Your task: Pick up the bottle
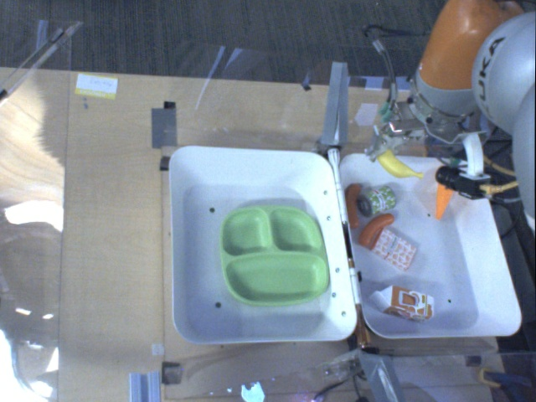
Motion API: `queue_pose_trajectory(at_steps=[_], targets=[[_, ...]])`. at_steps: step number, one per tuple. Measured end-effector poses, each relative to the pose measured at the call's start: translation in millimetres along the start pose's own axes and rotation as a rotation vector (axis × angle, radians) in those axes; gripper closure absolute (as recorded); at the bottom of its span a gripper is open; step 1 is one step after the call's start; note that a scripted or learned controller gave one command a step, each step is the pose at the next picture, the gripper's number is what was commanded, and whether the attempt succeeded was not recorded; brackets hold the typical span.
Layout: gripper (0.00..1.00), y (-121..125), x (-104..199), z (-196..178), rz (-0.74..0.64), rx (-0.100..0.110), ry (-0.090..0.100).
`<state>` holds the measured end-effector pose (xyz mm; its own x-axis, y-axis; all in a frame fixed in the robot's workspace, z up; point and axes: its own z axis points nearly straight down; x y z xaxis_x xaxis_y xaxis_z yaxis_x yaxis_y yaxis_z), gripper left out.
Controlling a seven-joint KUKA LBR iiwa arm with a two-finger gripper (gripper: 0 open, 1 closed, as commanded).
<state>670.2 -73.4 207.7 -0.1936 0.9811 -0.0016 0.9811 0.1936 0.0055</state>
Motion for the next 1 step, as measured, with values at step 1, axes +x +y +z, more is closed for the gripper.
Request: queue_pose_trajectory(at_steps=[1], targets=[[1.00,15.3,100.9,22.8,0.507,0.003,0.001]])
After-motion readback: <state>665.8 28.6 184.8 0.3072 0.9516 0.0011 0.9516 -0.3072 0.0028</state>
